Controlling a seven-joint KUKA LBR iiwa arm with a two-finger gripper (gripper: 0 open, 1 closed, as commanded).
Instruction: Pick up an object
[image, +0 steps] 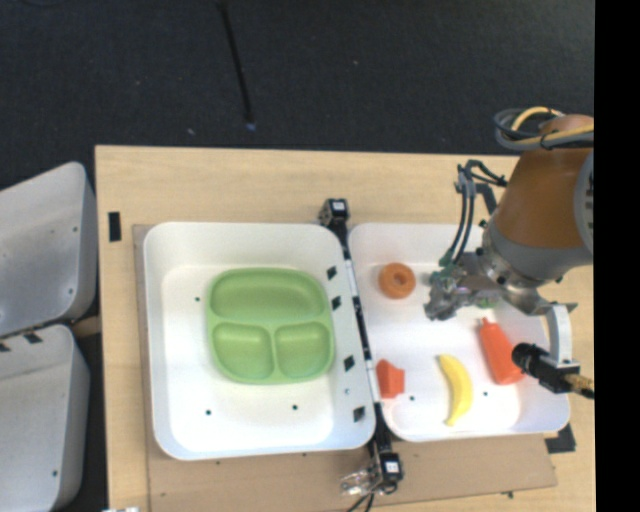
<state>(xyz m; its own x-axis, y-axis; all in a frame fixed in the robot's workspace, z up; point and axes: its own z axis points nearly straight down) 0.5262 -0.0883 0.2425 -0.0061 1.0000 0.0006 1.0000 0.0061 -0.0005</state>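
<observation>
Gripper (443, 297) is hung low over the right bin (420, 240), jaw state untellable, placed among 4 candidates: orange ring (397, 280) left, carrot (499, 352), banana (457, 388) and orange block (390, 379) nearer.

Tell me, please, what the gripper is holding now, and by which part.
It cannot be told: the gripper hangs over the right white bin, beside the orange ring.
</observation>
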